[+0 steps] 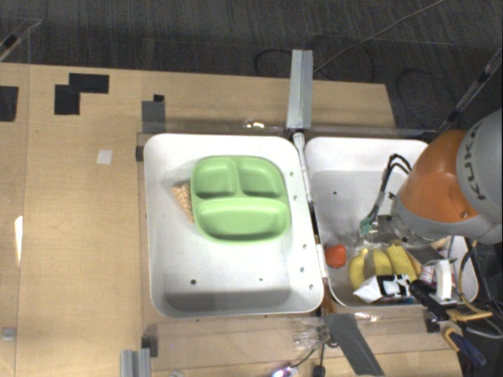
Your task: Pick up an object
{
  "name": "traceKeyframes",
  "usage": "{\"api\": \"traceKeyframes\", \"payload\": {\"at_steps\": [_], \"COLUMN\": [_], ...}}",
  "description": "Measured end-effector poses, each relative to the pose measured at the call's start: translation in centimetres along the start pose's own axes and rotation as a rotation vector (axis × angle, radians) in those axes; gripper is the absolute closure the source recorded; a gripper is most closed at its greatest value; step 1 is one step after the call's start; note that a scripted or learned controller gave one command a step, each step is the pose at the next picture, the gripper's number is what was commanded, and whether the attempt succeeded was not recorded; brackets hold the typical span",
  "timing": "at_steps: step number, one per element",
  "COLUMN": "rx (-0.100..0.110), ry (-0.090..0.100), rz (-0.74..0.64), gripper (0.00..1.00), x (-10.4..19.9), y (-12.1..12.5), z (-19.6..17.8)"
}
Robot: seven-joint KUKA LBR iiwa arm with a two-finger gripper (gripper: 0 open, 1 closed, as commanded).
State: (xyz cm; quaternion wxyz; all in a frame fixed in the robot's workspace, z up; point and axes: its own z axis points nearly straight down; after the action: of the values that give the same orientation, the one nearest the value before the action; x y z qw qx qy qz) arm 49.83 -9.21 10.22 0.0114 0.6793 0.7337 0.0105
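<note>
From my feed, the gripper [391, 238] sits at lower right in the right bin [346, 163], fingers hidden, so I cannot tell its state. Just below it lie a banana [359, 268] and, leftward, a small red object [335, 255].

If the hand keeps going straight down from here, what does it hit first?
Probably the yellow items piled in the right bin, just below the hand. Depth is unclear from this slanted view; the small red object sits off to the side.
</note>
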Motion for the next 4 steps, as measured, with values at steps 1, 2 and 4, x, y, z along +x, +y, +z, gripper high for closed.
{"api": "traceKeyframes", "payload": {"at_steps": [1,2,4], "rx": [0.027,0.028,0.012], "ry": [0.001,0.001,0.002], "rz": [0.083,0.082,0.079], "gripper": [1.0,0.0,1.0], "x": [6.6,6.6,0.8], "y": [3.7,3.7,4.1], "z": [-10.0,-9.9,0.4]}}
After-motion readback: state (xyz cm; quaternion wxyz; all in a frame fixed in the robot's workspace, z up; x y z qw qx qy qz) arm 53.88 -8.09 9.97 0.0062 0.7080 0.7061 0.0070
